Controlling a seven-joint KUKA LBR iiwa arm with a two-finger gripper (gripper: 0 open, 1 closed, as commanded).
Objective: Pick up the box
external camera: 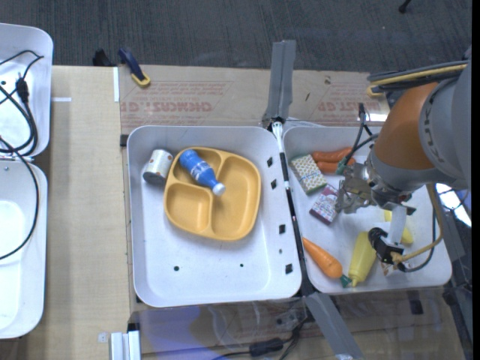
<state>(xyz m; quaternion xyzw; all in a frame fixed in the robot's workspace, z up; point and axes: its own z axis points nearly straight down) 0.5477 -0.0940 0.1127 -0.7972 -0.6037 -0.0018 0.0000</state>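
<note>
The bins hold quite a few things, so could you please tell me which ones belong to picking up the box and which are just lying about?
Part of the job:
- purple box, right bin
- hand, right beside that box

Lying about:
- checked box
- two carrots
- yellow bottle
- yellow tray with blue bottle, left bin
- tin can

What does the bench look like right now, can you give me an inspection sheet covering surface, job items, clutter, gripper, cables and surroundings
Surface: two white bins side by side on a cardboard-topped bench.
Job's things: small box in the right bin, beside the gripper.
Clutter: yellow plate carrying a blue bottle, can, two carrots, yellow bottle, checkered packet.
Gripper: low over the box; grasp unclear.
Cables: black cables at left.
Surroundings: dark carpet.
</note>
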